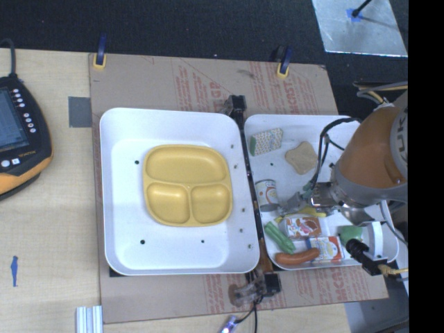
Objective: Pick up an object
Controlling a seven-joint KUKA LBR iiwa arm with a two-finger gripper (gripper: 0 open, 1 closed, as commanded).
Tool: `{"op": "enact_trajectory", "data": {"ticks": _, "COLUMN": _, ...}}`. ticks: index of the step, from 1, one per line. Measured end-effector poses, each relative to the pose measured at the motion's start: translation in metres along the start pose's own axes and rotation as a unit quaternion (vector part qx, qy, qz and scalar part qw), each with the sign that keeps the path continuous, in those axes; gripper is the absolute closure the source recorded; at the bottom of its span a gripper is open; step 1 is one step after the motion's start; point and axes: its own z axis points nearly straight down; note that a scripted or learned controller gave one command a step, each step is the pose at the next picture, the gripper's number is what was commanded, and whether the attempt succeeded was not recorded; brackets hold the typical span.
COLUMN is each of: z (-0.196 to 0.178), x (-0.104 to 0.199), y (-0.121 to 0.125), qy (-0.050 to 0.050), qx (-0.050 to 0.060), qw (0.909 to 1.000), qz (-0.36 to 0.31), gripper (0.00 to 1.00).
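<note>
A brown cardboard sheet [208,75] lies on the wooden bench [48,255], held by a yellow clamp [100,55] and a blue clamp [283,62] at its far edge, with a black-and-orange teach pendant [17,141] off to the left.

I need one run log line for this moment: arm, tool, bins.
arm: over right bin | tool: low among items, grasp unclear | left bin: yellow divided plate | right bin: sausage, tan piece
</note>
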Motion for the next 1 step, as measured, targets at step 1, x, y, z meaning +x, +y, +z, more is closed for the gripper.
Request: {"op": "enact_trajectory", "data": {"ticks": 1, "z": -0.0104, "x": -0.0009, "y": 0.0003, "qy": 0.000, "qx": 0.001, "qw": 1.0000, "qz": -0.002, "gripper": 1.00}}
